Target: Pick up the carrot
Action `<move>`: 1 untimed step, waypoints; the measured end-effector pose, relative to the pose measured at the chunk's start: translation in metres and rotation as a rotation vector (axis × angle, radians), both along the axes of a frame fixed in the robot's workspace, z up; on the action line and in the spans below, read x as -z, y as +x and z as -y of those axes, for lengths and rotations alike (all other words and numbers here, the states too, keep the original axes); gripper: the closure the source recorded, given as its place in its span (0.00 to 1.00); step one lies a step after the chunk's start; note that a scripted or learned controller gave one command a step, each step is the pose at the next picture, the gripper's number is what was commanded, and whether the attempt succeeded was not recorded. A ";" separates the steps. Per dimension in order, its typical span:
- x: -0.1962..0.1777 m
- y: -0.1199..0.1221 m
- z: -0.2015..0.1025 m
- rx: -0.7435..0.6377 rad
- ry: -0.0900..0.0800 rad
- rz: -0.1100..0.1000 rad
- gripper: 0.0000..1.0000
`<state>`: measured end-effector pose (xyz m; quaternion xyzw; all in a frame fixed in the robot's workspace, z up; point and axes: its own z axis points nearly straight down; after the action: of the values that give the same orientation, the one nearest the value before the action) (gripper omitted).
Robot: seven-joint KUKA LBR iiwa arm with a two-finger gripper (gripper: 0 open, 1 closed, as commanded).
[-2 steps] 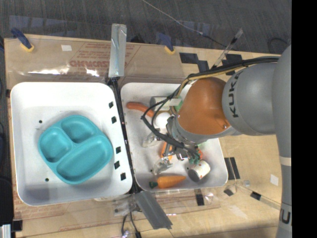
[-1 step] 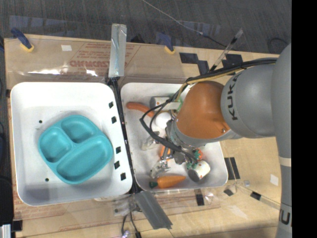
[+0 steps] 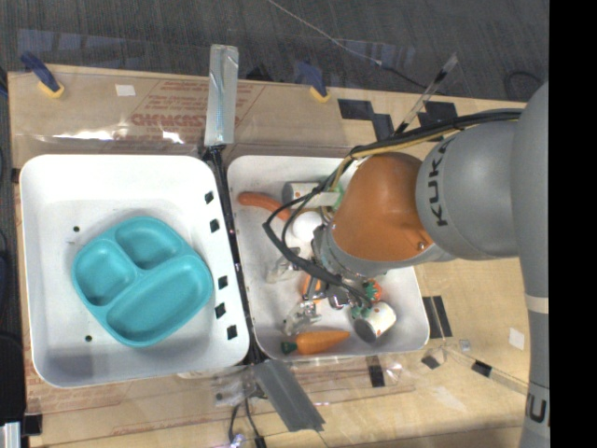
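On the desk two bins are seen — the carrot lies lower centre; the pincer's state cannot be told.

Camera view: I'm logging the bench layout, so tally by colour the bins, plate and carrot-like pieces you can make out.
White bins: 2, the left bin and the right bin.
Teal divided plate: 1, in the left bin.
Orange carrot-like pieces: 2, the carrot at the right bin's near edge and another orange piece near its far edge.
Total: 5.
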<state>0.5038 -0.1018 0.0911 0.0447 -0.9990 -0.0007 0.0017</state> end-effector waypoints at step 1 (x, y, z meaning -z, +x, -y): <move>0.000 0.000 0.000 0.000 0.000 0.000 0.00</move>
<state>0.5038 -0.1018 0.0911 0.0447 -0.9990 -0.0007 0.0016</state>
